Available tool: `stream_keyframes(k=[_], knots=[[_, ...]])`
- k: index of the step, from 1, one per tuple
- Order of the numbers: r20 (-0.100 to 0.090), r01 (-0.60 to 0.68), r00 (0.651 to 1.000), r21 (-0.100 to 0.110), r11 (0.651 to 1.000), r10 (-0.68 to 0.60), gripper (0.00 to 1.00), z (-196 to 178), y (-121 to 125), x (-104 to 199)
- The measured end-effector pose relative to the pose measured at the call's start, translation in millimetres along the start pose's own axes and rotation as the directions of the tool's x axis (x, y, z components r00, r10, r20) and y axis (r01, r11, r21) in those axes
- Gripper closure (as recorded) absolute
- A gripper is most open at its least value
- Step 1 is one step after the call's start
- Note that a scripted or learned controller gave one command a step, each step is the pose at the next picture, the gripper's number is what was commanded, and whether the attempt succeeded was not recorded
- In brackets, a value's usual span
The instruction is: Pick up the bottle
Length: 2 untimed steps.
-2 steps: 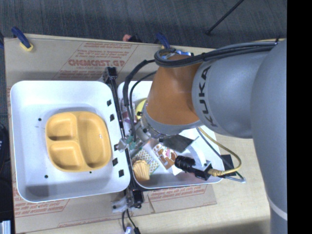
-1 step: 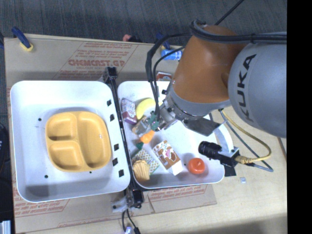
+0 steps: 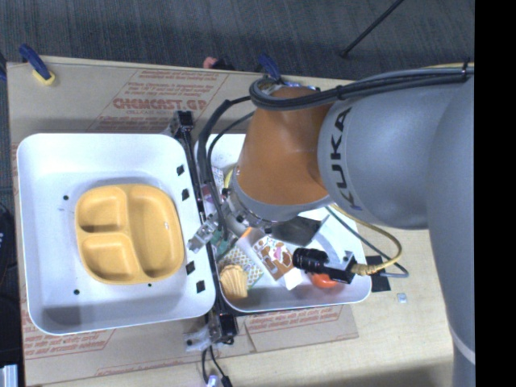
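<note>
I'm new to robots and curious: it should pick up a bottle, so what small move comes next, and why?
Probably a short lift straight up. The pincer sits at the divide between the two bins, beside a pale round item and a printed packet, and the arm covers most of the right bin, so I cannot tell which item is the bottle.
</note>
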State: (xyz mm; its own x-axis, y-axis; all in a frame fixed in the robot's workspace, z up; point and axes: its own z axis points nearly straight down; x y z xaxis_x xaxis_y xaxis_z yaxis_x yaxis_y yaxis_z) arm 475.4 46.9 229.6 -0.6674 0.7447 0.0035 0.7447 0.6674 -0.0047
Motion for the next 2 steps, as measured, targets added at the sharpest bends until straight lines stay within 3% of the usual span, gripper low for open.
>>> stream_keyframes(k=[1, 2], knots=[[0.001, -0.054, 0.999, -0.001, 0.999, 0.054, 1.0, 14, 43, 48], [0.005, 0.095, 0.995, -0.004, 0.995, -0.095, 1.0, -63, 19, 20]])
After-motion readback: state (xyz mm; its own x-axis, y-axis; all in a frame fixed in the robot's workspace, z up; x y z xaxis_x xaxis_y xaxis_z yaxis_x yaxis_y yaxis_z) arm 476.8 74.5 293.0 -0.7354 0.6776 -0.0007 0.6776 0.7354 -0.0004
